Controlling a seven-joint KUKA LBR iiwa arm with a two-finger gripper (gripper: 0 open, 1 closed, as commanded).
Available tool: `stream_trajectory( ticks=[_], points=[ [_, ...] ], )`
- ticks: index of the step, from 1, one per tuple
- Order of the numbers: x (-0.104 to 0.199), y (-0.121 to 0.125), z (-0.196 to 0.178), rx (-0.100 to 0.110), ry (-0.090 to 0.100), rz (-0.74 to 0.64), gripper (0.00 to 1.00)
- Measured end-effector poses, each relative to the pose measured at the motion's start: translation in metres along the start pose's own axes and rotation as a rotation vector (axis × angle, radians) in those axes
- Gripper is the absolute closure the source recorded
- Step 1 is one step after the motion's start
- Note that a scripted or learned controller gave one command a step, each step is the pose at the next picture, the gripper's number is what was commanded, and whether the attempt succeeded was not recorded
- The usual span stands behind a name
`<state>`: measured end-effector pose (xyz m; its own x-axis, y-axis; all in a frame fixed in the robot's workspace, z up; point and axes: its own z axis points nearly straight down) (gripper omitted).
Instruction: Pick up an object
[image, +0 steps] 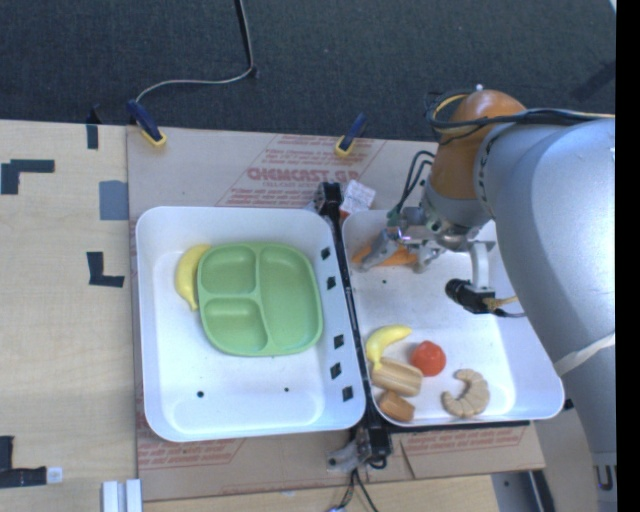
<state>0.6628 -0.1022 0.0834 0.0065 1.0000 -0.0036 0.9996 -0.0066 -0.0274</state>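
Objects for picking, counted from my left: in the left bin I see one green divided tray with three compartments, and one yellow banana-shaped toy tucked against and partly under the tray's left edge. In the right bin I count five toy foods clustered at the near end: one small yellow banana, one bun or hot-dog roll, one brown sausage-like piece touching the roll's near side, one red tomato just right of the banana, and one croissant farthest right. At the far end of that bin lies one orange item, possibly a carrot, mostly hidden by the gripper, which sits low right over it. I cannot tell from here whether the fingers are apart or closed, or whether they touch the orange piece. Two clamps with yellow tips pin the cardboard sheet beneath the bins.
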Motion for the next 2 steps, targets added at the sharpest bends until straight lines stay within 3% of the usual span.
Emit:
stream_trajectory(
  ticks=[2],
  points=[
    [0.0006,0.0,0.0002,0.0,-0.001,0.0,0.0]
  ],
)
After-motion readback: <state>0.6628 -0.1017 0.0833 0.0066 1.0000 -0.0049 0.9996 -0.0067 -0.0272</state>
